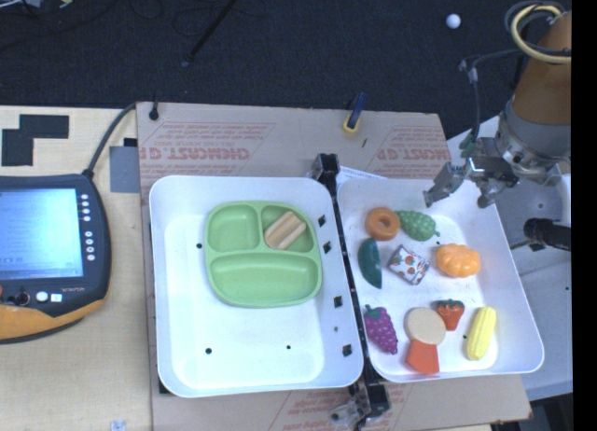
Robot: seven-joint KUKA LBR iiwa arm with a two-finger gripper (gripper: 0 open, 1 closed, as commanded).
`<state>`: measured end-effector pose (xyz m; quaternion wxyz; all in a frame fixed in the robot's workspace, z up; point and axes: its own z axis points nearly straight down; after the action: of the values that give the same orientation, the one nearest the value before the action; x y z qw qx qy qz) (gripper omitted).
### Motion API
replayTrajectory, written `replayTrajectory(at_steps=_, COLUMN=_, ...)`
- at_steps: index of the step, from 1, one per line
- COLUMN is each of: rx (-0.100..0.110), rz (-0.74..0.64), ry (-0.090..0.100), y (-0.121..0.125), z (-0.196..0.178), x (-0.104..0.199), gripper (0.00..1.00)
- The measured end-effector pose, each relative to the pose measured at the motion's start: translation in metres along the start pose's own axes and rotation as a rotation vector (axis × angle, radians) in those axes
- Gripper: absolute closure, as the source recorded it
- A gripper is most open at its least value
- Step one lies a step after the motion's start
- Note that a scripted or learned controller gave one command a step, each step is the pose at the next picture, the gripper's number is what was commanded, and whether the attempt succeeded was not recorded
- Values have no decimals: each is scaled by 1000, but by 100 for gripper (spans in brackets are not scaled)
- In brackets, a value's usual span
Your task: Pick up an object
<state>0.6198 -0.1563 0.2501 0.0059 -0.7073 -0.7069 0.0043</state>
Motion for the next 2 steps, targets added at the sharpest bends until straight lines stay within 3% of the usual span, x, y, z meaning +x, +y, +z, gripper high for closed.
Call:
replayTrajectory(at_steps=1, rx=-12, rz=-2, ry=-2, y=2, z=-8, x=0, gripper=0)
replayTrajectory(at_steps=2, rx=-7, rz=-5, ry=-1, y=10, z=39, x=3, gripper=0)
